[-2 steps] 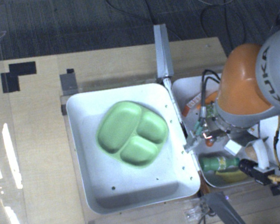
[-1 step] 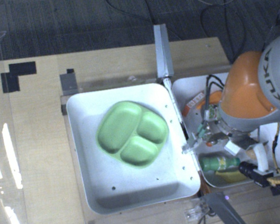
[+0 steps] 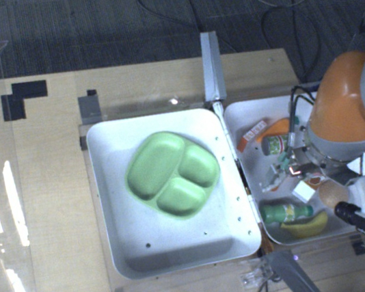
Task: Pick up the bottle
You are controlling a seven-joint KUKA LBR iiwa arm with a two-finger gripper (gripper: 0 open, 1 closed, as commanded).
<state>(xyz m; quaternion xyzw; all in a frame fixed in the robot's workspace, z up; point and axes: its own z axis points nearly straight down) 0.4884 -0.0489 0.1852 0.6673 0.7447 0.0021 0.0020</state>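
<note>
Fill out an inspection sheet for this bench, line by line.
Surface: wooden bench bearing two white bins, left bin and right bin.
Job's things: green bottle lying on its side in the right bin, beside a banana.
Clutter: green divided plate in the left bin; orange-capped item at the right bin's far end.
Gripper: gripper low over the right bin, holding nothing visible.
Cables: black loops behind the bench.
Surroundings: dark floor.

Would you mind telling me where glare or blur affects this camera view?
In the camera view, bright reflections streak the bench at left; a small glint sits above the left bin; the gripper and clutter in the right bin look soft, while the green tray is evenly lit.
</note>
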